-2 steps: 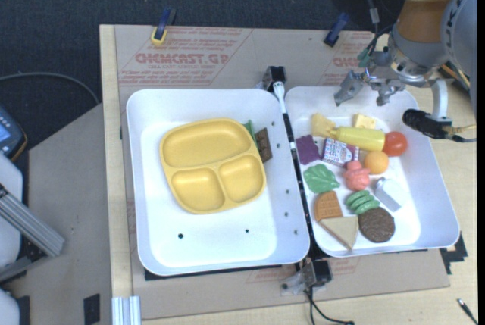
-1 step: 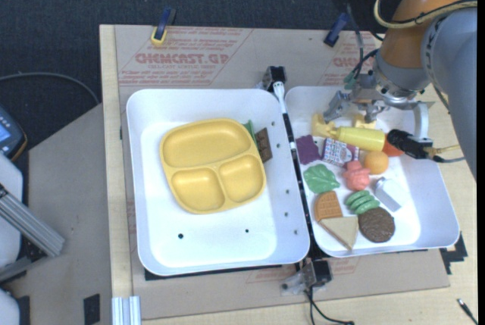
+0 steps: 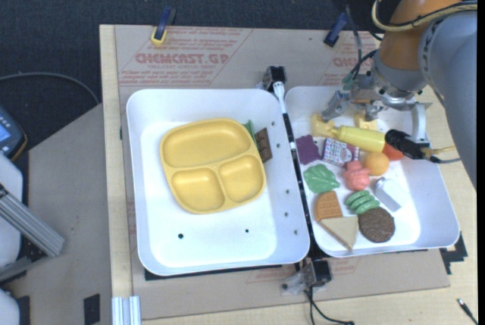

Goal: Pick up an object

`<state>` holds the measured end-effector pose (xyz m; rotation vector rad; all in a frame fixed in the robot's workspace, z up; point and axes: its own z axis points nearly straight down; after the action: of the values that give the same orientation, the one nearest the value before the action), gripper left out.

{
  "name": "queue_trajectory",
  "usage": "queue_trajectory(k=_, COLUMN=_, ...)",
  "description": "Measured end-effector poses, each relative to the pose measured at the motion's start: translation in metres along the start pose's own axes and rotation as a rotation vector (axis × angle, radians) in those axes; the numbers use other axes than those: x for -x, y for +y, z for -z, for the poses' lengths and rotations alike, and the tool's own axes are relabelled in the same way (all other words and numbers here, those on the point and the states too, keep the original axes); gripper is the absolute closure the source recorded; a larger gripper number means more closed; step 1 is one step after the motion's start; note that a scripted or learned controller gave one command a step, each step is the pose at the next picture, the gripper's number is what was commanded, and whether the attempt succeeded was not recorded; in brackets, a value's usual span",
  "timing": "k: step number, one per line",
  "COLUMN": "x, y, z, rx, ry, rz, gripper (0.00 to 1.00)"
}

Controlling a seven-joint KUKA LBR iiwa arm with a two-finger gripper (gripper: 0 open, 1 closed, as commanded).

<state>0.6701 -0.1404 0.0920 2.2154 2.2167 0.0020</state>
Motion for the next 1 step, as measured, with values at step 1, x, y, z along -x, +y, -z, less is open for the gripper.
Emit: queue_trajectory(k=1, x=-0.0004, y=0.0002, z=0.0098, rx=0.002, ry=0.0, rz=0.0, gripper=1.0)
